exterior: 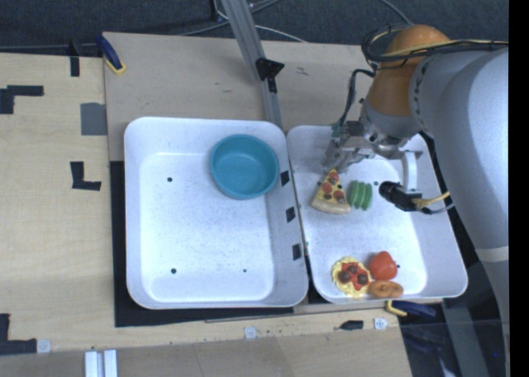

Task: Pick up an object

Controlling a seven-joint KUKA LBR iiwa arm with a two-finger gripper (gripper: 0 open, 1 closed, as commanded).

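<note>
On the bench (190, 69) sit two shallow white bins side by side, and the grey arm with its orange band (413, 61) reaches in from the right over the right bin (430, 243). The end effector (340, 155) hangs low at the upper left part of that bin, just above the tip of a toy pizza slice (331, 193); whether it is open or closed cannot be told, and nothing can be seen held in it. The pizza slice lies flat on the bin floor with its point toward the end effector, and a small green object (359, 194) lies just beside it on its right. Near the front of the same bin are a round toy pizza (350, 274), a red tomato-like piece (382, 264) touching it on the right, and an orange piece (385, 288) just below the tomato. The left bin (165, 235) holds a blue bowl (244, 166), upright in its upper right corner, well apart from the arm
</note>
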